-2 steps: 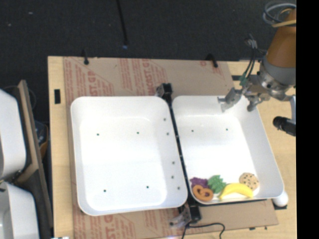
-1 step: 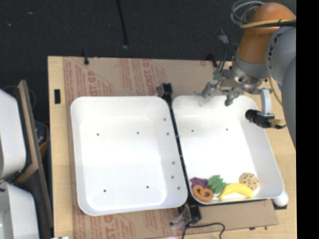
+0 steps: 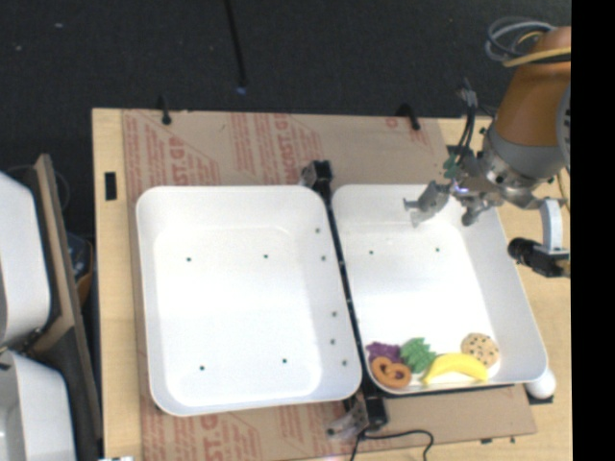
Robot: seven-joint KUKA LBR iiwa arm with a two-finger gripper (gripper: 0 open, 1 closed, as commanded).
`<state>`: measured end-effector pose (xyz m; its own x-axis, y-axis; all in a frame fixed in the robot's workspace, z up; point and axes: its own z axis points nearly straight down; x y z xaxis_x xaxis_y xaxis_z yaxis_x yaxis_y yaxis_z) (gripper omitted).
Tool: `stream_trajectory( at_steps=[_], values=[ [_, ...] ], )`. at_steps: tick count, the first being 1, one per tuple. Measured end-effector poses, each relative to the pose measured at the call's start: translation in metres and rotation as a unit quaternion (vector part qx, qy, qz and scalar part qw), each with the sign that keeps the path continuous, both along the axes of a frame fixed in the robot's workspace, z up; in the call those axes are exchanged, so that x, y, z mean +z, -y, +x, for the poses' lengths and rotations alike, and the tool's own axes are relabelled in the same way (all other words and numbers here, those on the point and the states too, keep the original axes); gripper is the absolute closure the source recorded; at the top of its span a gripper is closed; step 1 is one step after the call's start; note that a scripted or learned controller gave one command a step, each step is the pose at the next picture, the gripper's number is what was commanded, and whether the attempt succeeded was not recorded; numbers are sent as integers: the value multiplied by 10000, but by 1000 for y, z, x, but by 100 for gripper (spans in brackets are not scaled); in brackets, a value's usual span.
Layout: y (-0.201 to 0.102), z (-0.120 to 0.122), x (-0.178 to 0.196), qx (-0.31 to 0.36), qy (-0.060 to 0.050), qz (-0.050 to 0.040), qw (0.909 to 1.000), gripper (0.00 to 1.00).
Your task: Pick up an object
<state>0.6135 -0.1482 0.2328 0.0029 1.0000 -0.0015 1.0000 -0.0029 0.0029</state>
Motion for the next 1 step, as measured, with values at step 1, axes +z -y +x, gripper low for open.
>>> stream_trajectory(
  at_steps=[1],
  values=[
    [-7, 42, 34, 38, 7, 3, 10000, 0]
  ],
)
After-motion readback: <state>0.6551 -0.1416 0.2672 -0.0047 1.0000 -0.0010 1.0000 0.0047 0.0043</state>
